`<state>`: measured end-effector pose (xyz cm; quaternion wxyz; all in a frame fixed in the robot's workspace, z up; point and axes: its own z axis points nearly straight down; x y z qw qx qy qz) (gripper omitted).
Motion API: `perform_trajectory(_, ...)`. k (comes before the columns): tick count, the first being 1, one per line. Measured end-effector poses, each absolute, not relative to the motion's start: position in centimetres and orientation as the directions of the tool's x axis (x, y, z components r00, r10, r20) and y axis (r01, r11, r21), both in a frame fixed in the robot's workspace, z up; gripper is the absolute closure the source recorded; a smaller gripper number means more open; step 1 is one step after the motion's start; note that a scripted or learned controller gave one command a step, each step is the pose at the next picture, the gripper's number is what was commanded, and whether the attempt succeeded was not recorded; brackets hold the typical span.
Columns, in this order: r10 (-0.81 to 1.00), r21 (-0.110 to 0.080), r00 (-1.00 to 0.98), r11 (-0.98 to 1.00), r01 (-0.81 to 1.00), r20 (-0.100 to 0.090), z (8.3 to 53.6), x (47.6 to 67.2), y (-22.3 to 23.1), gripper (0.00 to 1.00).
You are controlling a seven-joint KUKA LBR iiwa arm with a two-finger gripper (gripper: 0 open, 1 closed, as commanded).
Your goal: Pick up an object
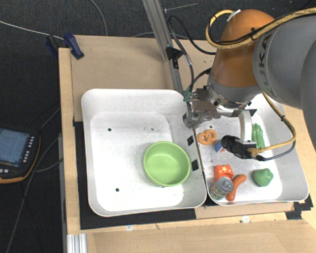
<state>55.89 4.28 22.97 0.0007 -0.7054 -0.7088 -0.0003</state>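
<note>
The pincer [196,121] hangs over the divide between the bins; whether it is open or closed I cannot tell. A pretzel [206,137] lies just beside it in the right bin [289,186]. A green bowl [167,164] sits in the left bin [116,141].

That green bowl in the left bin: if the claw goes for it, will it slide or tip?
The green bowl looks like thin, smooth plastic, so probably light and stiff. It sits upright on the smooth floor of the white bin, so a sideways nudge would likely slide it. A pinch on its rim may tilt it.
</note>
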Motion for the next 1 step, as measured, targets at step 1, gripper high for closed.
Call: perform_trajectory(1, 1.0, -0.001, -0.004, 0.004, 1.0, 0.001, 22.13, 56.66, 9.34, 1.0)
